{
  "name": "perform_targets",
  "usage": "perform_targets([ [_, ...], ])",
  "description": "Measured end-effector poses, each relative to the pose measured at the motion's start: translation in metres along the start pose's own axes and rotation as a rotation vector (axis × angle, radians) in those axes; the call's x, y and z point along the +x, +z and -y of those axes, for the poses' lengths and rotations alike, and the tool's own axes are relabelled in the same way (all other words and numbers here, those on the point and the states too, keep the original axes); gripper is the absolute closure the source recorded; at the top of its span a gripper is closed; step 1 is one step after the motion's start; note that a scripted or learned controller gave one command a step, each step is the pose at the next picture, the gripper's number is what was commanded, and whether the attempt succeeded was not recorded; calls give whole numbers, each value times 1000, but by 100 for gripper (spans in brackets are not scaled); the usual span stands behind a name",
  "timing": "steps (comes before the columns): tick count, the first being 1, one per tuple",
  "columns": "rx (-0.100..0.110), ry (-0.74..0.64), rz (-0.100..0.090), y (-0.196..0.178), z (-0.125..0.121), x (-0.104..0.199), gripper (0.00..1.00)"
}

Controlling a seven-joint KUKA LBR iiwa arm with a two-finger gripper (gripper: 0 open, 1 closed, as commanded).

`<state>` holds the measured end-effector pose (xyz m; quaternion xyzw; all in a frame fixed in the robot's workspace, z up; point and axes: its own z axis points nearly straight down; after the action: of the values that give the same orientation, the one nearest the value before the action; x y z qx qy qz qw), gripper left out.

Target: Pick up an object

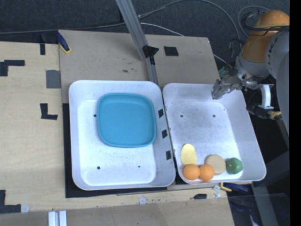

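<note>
The jaws (220, 91) hang over the far right corner of the right bin (244, 126), near its back rim; whether they stand open or closed cannot be told, and nothing is seen between them. The things to pick lie well apart from them, bunched along the bin's near edge: a yellow piece (188, 153), two orange balls (191, 172) (206, 173) touching side by side just below it, a tan ball (215, 163) beside them, and a green ball (233, 165) furthest right. The left bin (82, 140) holds a blue plate (126, 119). Both bins sit on the counter (28, 140).
</note>
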<state>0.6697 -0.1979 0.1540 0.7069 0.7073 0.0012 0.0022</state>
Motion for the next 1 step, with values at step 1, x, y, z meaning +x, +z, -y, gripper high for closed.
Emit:
perform_targets([
  [1, 1, 0, -1, -43, 3, -2, 100],
])
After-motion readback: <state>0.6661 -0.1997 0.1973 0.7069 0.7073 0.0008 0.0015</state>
